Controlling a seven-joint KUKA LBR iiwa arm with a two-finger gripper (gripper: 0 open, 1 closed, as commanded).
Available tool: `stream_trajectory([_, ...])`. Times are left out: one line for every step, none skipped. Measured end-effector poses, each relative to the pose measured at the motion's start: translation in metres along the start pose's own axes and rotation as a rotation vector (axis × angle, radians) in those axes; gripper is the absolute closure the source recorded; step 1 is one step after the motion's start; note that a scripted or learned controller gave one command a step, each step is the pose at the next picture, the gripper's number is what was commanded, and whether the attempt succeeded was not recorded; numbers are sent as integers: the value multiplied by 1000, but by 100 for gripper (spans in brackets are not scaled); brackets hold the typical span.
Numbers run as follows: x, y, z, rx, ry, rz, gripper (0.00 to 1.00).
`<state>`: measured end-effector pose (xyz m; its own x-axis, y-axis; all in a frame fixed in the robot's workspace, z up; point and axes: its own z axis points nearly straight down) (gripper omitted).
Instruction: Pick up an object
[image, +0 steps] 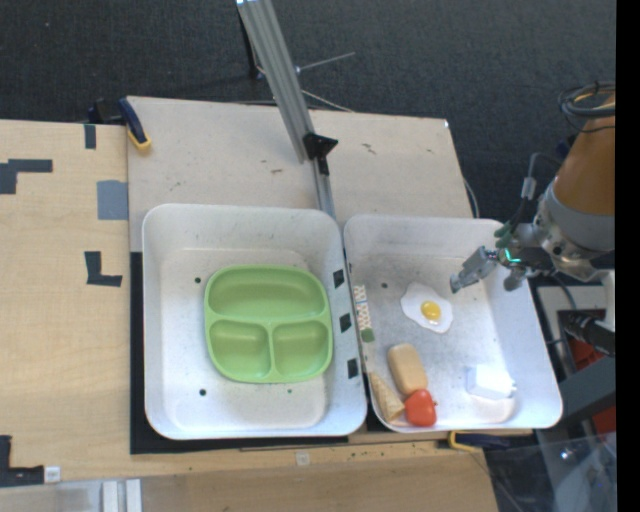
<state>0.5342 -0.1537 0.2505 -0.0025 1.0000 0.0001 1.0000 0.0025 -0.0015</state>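
While gripper (480, 268) hovers over right bin (520, 350) near fried egg (430, 311), nothing held; fingers' state cannot be told. Bread roll (406, 367), tomato (421, 408) lie loose, graspable.

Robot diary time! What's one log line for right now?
gripper: above right bin, holding nothing | fried egg: below it, untouched | green tray: left bin
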Motion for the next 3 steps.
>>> stream_trajectory([-2,-4,44,5,0,1,0])
stream_trajectory([6,-12,104,7,2,1,0])
stream_trajectory([7,-13,158,5,1,2,0])
